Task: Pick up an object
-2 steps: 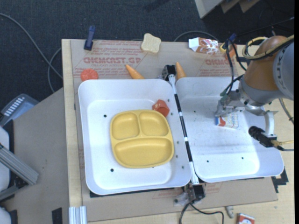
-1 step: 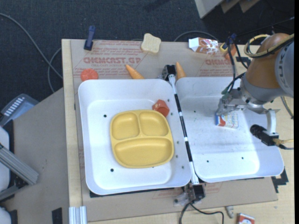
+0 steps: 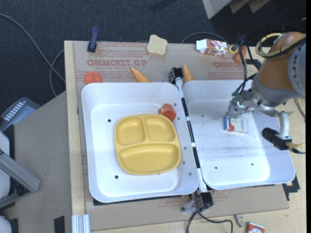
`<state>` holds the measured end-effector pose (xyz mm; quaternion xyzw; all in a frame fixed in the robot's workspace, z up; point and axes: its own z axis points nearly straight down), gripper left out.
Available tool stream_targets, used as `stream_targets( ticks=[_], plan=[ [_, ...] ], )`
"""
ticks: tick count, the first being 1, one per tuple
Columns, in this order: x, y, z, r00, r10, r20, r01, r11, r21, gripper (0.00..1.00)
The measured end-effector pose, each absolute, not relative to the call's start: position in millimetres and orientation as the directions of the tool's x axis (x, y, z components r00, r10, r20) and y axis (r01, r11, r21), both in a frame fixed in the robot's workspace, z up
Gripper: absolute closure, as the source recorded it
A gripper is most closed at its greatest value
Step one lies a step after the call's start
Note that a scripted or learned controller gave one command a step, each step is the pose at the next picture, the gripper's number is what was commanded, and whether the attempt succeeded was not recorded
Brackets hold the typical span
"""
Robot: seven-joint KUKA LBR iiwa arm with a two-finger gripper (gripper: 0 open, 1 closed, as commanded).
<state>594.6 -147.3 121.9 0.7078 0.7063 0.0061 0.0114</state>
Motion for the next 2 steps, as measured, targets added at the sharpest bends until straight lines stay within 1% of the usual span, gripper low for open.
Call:
stream_targets(
  ticks=[1, 2],
  plan=[
    [595.1, -147.2, 131.8, 0.003, 1.000, -0.008, 1.000, -0.002, 0.028, 1.00],
    [595.0, -147.1, 131.7, 0.003, 1.000, -0.008, 1.000, -0.003, 0.027, 0.00]
  ],
)
